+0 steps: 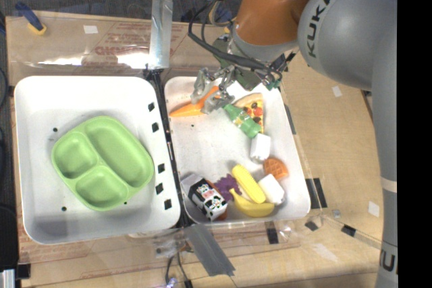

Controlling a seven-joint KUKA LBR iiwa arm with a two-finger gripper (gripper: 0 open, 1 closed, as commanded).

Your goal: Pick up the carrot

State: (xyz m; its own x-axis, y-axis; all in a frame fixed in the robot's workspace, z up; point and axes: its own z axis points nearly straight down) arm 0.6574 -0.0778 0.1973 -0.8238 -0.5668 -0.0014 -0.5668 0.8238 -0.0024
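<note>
Gripper (212, 92) closed on the carrot (190, 107) at the far end of the right bin (202, 152).

The metal fingers (202, 83) pinched the thick end of the orange carrot, whose tapered tip pointed toward the bin's left wall, beside the divider shared with the left bin (40, 98); whether the carrot was clear of the floor could not be told. Just right of the gripper, still at the bin's far end, lay a pizza slice (254, 110), with a green-and-white piece (241, 119) touching it and a white block (260, 146) just nearer the camera. In the bin's near end clustered a banana (251, 206), a yellow piece (248, 184), an orange item (275, 166), a purple item (224, 187) and a small cow-print carton (208, 199). A green divided plate (101, 162) sat in the left bin. The grey arm (351, 30) reached over the surface (324, 138).
</note>
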